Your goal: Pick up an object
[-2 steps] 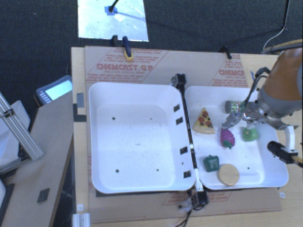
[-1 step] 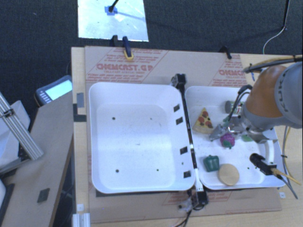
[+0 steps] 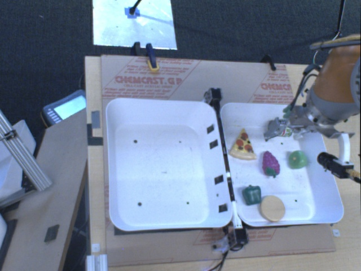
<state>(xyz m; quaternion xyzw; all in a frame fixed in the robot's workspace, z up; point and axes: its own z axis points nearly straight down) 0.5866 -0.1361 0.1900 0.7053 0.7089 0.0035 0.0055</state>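
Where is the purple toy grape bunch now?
The purple toy grape bunch lies in the right white bin, between the pizza slice and the green round toy.

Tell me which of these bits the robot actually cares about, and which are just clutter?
For the job:
claw
pizza slice
purple grapes
green apple
green pepper
tan round cookie
right bin

Just lying about:
left bin
yellow clamp
silver sheet

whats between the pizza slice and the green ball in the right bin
The purple grape bunch lies between the pizza slice and green ball, seen in the camera view.
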